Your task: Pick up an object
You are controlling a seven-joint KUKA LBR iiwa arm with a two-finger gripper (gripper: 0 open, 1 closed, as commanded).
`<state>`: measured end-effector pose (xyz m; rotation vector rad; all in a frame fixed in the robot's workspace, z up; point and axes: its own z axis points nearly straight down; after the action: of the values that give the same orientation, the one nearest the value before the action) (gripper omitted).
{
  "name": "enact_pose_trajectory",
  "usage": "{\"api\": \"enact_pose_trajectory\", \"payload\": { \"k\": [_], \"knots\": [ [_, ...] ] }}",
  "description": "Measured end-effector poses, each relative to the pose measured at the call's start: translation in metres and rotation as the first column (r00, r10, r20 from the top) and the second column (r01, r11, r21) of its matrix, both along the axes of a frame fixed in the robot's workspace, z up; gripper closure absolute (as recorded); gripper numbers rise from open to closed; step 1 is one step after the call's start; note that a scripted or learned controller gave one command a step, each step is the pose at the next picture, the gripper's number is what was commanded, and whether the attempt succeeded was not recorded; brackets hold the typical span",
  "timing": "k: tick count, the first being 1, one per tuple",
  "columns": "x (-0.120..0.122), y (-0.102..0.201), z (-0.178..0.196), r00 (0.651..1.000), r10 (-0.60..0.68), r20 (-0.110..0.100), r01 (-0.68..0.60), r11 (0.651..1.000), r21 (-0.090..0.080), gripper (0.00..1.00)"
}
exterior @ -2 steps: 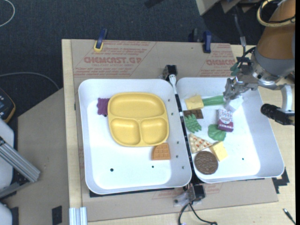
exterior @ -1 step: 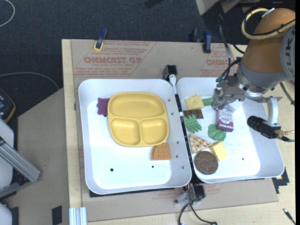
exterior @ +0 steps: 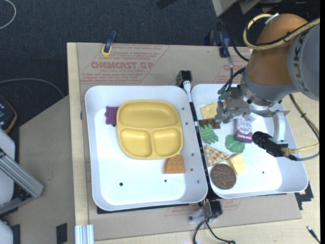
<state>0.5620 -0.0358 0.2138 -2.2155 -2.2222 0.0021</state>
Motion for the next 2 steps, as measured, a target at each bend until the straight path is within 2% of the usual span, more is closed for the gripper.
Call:
{"api": "enact_pose_trajectory", "payload": {
  "k": [2],
  "knots": [
    [-0.049,0.098,0.001,1.0,0.001,-0.001,-0.001,1.0,0.0,1.0]
  ]
}}
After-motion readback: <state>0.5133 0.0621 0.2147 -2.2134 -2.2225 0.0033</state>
